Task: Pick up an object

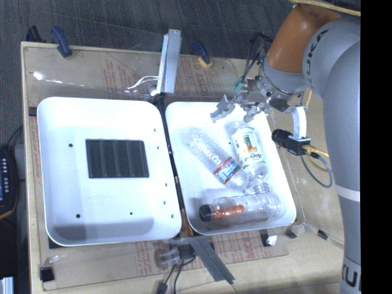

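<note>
Landmark: the right bin (pixel 277 167), the white tray nearer the arm; every place below is read from it.
Arm: grey with an orange band (pixel 293 35), reaching in above the right bin's far right corner.
Gripper (pixel 236 106): hovering just over the far rim of the right bin, fingers spread apart with nothing between them (one metal tip points toward the bin's middle).
White-label bottle (pixel 248 149): lying in the far right part of the right bin, just below the gripper, not touched by it.
Clear bottle (pixel 211 152): lying at a slant across the middle of the right bin, with a red and blue label at its lower end.
Orange-capped bottle (pixel 239 210): lying along the near wall of the right bin.
Left bin (pixel 61 121): just beside the right bin, with a dark ribbed rectangle (pixel 117 158) on its floor.
</note>
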You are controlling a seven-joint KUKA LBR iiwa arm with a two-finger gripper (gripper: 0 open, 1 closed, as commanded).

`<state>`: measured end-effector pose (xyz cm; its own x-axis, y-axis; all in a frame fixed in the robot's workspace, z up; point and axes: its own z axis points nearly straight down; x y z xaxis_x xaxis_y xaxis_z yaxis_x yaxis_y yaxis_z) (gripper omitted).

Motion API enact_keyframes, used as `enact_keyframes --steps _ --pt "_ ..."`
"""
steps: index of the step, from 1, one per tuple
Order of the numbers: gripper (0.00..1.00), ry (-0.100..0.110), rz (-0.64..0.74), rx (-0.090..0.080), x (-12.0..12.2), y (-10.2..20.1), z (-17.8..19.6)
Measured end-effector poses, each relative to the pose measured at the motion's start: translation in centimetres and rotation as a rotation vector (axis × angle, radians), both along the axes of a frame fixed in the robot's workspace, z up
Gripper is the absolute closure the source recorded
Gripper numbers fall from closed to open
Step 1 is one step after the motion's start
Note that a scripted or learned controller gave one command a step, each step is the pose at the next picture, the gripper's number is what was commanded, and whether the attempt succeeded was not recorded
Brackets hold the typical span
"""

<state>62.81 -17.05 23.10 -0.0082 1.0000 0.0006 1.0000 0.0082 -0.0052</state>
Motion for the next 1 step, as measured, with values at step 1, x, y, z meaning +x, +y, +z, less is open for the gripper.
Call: enact_keyframes --steps 1 --pt "0.0 -0.002 0.259 0.001 -2.01 -2.84 -13.9"
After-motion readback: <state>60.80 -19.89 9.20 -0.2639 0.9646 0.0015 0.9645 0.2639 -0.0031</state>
